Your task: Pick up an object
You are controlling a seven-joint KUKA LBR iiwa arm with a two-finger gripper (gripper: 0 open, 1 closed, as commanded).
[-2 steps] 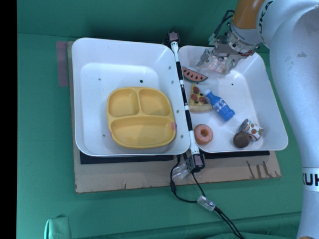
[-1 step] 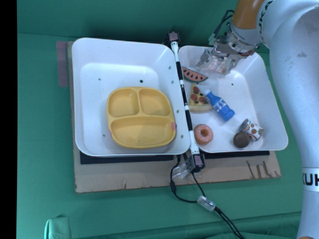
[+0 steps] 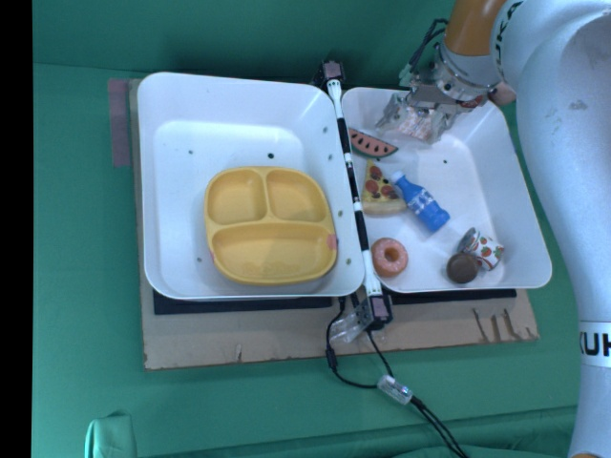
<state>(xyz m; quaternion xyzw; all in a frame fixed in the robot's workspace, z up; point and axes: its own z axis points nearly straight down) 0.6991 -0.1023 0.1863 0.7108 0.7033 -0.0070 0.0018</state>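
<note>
Two white bins sat side by side on the table (image 3: 86, 256), split by a black-and-white divider bar (image 3: 348, 175), and every place below is given from that bar. The hand (image 3: 420, 113) hung over the far end of the right bin (image 3: 520, 208), a little way right of the bar's top end; whether its fingers stood apart or together I could not tell, and nothing could be made out between them.

Candidates for picking lay in the right bin. A watermelon slice (image 3: 372, 144) rested just right of the bar and nearest the hand. Below it a pizza slice (image 3: 380, 189) lay against the bar, touching a blue bottle (image 3: 421, 201) on its right. A donut (image 3: 389, 257) sat near the bar's lower end, and further right a brown round piece (image 3: 463, 269) touched a small patterned cup (image 3: 484, 248).

As I judged it, the step in hand was choosing and descending. The watermelon slice looked like the shortest reach, but it was flat and close to the bar and the bin's sloped wall, so the fingers might scrape. The bottle, rounder and thicker, seemed the surer grip if taken across its width, clear of the pizza.

Left of the bar, the left bin (image 3: 172, 103) held a yellow divided plate (image 3: 270, 225), well away from the hand. Cables (image 3: 382, 375) trailed from the bar's near end
</note>
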